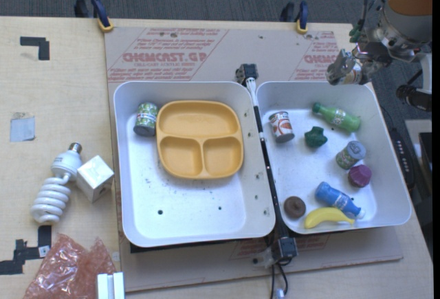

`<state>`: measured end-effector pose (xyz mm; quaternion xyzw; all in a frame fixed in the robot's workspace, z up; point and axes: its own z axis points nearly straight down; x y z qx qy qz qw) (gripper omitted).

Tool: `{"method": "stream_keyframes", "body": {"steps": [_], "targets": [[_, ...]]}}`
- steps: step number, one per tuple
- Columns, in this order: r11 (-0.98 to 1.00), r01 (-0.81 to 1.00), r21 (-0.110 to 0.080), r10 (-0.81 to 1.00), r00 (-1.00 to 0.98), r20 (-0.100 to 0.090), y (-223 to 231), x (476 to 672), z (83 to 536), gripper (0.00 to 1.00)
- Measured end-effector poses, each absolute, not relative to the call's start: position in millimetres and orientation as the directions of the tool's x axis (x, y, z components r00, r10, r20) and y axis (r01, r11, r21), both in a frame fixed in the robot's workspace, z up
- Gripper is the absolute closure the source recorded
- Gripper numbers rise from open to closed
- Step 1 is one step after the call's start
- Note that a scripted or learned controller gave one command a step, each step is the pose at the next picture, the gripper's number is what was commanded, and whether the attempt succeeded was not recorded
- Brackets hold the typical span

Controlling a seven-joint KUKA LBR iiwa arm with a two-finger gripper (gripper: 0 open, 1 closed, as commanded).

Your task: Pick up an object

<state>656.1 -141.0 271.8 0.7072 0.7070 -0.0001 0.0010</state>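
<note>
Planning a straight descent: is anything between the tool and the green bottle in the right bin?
Nothing visible. The tool hangs above the right bin's far rim, and the green bottle lies just below it with bare bin floor around; the dark green toy sits off to the side.

arm: enters upper right (orange band visible) | gripper (pixel 342 71): hangs low, tilted left

Red "CHEMCAST" lettering repeats across the brown board (pixel 172 50) under the bins, left of the jaws; can labels are too small to read
</note>
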Motion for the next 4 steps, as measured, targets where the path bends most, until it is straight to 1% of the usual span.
{"method": "stream_keyframes", "body": {"steps": [1,2,3,4], "targets": [[0.001,1.0,0.001,1.0,-0.001,-0.001,-84.8,659.1,289.2,1.0],[0.001,1.0,0.0,1.0,-0.001,-0.001,-75.4,659.0,285.2,1.0],[-0.002,1.0,-0.001,1.0,0.002,-0.001,-99.3,658.8,276.7,1.0],[0.001,1.0,0.001,1.0,-0.001,-0.001,-70.5,657.8,291.9,1.0]]}}
